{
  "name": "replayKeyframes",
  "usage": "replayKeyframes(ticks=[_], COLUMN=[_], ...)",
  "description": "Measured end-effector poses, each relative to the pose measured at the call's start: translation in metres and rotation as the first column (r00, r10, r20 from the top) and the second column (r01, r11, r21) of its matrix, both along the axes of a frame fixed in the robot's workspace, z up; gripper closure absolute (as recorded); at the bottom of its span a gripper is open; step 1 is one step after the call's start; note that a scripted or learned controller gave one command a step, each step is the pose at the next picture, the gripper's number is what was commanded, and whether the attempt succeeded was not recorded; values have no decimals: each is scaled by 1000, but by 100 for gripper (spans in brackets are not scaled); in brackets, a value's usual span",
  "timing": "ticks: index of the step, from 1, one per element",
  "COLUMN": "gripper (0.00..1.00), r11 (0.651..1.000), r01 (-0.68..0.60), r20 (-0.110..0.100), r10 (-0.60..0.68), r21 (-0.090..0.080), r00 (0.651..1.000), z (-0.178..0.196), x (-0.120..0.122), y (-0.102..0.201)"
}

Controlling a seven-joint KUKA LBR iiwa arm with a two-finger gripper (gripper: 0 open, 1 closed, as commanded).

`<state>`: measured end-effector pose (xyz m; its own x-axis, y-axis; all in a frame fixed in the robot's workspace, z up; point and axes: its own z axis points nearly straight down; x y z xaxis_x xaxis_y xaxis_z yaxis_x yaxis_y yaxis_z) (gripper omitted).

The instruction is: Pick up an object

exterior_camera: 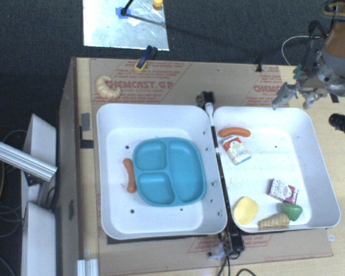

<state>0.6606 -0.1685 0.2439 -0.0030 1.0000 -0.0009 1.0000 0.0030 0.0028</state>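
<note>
A wooden bench [178, 76] is seen from above, and two shallow white bins are set on it side by side. The left bin [155, 119] is occupied by a blue divided plate [168, 171], and a small sausage [128, 175] is laid just beside the plate's left edge. The right bin [310, 154] is scattered with small items. A second sausage [234, 133] is placed near the bin's upper left corner, and a red and white packet [236, 151] is found just below it. A purple and white carton [283, 191] is set toward the lower right. A yellow lemon-like piece [245, 210], a waffle cone [274, 221] and a green piece [292, 211] are grouped along the near wall, the cone touching the green piece. The arm [336, 45] is seen at the upper right, and the gripper [299, 96] is held above the far right corner of the right bin, its fingers spread apart with nothing between them. A pale croissant-like piece [107, 85] is left on the bench beyond the left bin.
</note>
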Motion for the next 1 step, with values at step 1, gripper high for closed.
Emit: replayKeyframes(ticks=[1], gripper=[0], r11=[1000], r01=[-2], r20=[-3], r10=[2], r21=[2], r00=[1000], z=[-86], x=[-1], y=[64])
